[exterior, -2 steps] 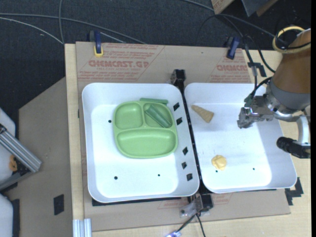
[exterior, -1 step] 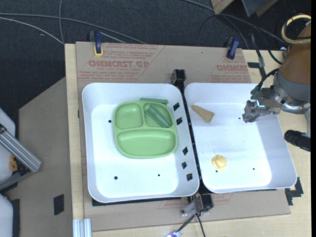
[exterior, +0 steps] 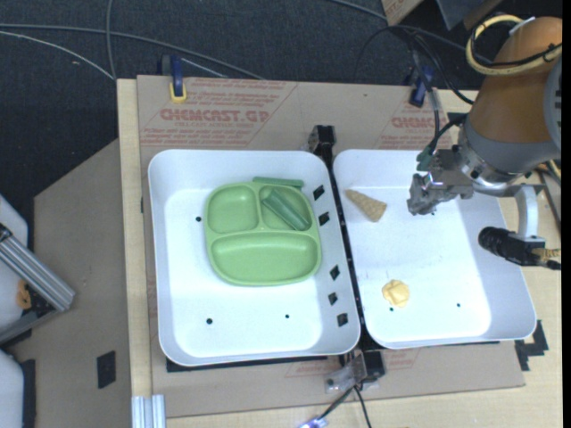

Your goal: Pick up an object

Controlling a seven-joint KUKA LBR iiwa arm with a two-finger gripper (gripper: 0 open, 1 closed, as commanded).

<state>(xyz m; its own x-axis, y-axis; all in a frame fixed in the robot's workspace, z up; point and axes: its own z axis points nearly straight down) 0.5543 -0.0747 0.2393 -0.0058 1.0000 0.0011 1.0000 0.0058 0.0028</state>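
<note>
In the right bin (exterior: 486,315) lie a tan wedge-shaped piece (exterior: 367,204) near the back left and a small yellow lump (exterior: 396,292) toward the front. My gripper (exterior: 423,201) hangs over the back of the right bin, a short way right of the tan wedge and apart from it. Nothing shows between its fingers. The left bin (exterior: 178,319) holds a green divided plate (exterior: 261,235) with a green stick-like piece (exterior: 287,206) lying in its back right compartment.
A row of black clips (exterior: 334,275) runs along the seam between the bins. Blue clamps (exterior: 177,80) sit at the board's back edge. Cables cross the dark floor behind the bench.
</note>
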